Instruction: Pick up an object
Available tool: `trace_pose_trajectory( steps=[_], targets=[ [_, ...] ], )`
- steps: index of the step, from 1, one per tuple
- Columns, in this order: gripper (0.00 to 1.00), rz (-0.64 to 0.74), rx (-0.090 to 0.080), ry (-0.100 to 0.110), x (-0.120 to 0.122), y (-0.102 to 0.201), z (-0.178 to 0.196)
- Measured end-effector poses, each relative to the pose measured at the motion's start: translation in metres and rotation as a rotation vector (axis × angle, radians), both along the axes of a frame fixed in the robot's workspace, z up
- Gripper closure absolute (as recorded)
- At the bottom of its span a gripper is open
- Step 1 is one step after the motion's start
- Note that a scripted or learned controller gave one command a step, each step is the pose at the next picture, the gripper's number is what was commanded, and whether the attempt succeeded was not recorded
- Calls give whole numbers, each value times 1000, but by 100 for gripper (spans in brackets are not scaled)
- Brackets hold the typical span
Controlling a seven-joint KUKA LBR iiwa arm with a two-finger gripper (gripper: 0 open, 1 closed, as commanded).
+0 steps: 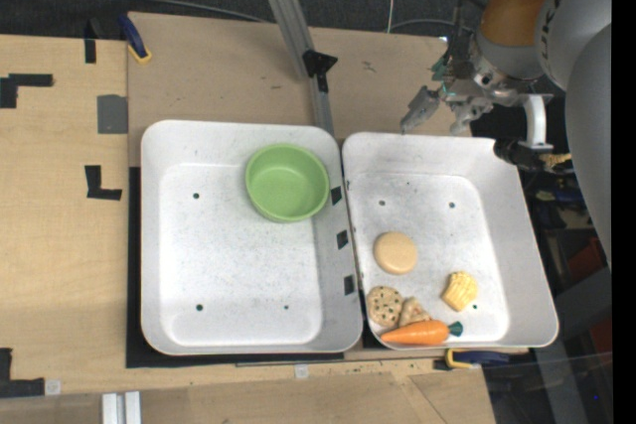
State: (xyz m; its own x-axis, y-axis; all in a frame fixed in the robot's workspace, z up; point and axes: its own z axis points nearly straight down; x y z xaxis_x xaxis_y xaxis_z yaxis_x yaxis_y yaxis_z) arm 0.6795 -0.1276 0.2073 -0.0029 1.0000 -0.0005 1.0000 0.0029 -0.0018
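Wood bench (pixel 60 213) carries 2 shallow white bins side by side, touching along the middle: left bin (pixel 169 243) & right bin (pixel 497 213). Black tape marks (pixel 25 86) sit on the bench's left part, w/ a grey patch (pixel 112 113) nearby.

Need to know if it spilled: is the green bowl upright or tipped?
Upright: the green bowl sits in the left bin, its round opening facing up.

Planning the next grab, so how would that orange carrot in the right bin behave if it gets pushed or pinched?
The carrot looks rounded and tapered, so it would probably roll or pivot when nudged. It looks like stiff toy plastic, likely light. Lying against the right bin front wall beside the cookie, it may jam rather than slide.
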Motion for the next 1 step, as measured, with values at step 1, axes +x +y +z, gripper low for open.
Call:
trace_pose_trajectory(
  steps=[1],
  targets=[
    [0,0,-1,0,0,0,0]
  ],
)
